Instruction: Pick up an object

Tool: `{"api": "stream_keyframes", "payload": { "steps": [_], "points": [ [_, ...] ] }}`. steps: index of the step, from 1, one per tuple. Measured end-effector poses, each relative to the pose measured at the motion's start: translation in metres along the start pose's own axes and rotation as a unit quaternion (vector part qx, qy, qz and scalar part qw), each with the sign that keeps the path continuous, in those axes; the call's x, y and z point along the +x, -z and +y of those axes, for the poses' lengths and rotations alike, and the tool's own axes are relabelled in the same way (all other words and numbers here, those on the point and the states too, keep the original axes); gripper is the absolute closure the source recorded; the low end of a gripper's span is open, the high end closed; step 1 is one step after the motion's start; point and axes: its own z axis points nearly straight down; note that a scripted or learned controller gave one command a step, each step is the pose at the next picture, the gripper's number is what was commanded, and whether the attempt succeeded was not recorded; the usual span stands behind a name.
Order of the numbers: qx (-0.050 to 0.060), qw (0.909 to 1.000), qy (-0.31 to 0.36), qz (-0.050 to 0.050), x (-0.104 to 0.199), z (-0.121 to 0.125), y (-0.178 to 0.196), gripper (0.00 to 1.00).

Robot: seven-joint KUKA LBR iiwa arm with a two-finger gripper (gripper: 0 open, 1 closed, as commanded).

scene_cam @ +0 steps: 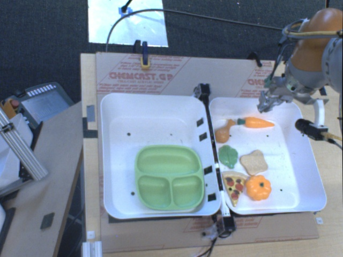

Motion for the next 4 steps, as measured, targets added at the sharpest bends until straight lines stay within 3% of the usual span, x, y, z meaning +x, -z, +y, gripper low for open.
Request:
{"api": "stream_keyframes", "payload": {
  "steps": [1, 2, 4],
  "points": [
    [0.000, 1.0000, 0.001, 0.000, 0.000, 0.002, 0.036, 1.00],
    [0.003, 1.0000, 0.002, 0.001, 0.046, -0.008, 0.030, 1.00],
    [0.004, 1.0000, 0.003, 0.001, 0.136, -0.055, 0.043, 1.00]
  ]
}}
